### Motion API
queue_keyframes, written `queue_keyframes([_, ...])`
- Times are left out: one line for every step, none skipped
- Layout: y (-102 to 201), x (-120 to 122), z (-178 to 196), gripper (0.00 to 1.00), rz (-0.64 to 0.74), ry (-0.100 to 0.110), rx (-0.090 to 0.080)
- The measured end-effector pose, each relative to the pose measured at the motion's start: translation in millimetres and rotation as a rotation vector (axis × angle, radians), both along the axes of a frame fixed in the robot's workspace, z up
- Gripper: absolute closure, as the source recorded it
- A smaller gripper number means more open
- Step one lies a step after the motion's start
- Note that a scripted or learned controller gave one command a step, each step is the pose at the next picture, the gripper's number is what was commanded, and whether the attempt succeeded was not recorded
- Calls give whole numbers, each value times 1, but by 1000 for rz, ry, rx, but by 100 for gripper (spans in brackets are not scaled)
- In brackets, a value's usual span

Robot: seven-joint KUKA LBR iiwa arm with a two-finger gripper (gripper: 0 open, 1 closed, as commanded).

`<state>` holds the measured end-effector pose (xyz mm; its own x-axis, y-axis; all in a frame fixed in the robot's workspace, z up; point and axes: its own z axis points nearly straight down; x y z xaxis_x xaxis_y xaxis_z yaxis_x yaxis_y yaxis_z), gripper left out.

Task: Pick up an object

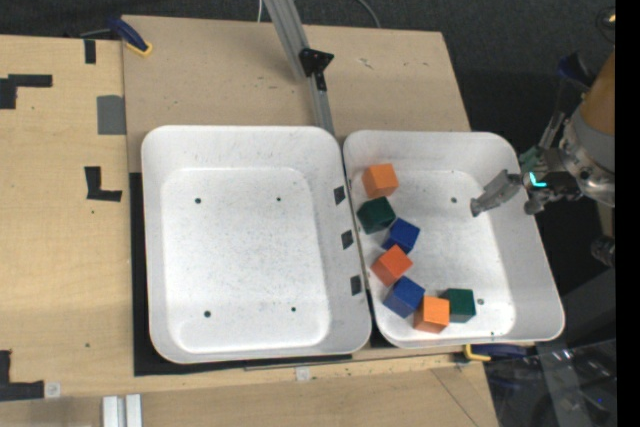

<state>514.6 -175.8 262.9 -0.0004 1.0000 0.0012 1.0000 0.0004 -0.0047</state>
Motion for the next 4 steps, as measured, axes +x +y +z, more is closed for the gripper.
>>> queue_keyframes([0, 1, 2, 0, 1, -3, -1])
queue_keyframes([1, 2, -62, 0, 0, 3, 0])
queue_keyframes([-6, 2, -123, 0, 0, 3, 0])
queue_keyframes([-5, 2, -173, 0, 0, -2, -2])
